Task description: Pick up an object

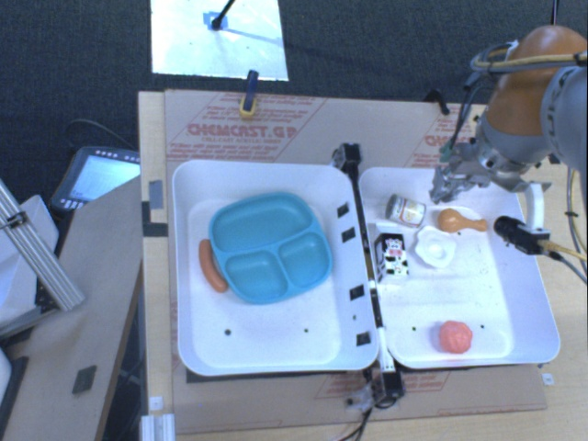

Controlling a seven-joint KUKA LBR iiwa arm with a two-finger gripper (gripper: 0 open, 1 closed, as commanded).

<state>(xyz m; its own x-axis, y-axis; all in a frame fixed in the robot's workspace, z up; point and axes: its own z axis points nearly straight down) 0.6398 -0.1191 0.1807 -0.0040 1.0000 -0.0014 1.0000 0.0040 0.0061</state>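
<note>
My gripper (pixel 443 189) hangs over the far edge of the right bin (pixel 514 338), just right of a small tipped jar (pixel 405 209) and above an orange drumstick-shaped toy (pixel 459 220). Nothing shows between it and these things. A white cup-like piece (pixel 435 247) lies below the drumstick toy. A black-and-white patterned carton (pixel 393 256) stands near the bin's left wall. A pink ball (pixel 455 336) rests near the front.
The left bin (pixel 197 338) holds a blue divided plate (pixel 269 246) and an orange sausage toy (pixel 212 265) beside it. A black hinge strip (pixel 361 255) runs between the bins. The arm (pixel 537 81) comes in from the upper right.
</note>
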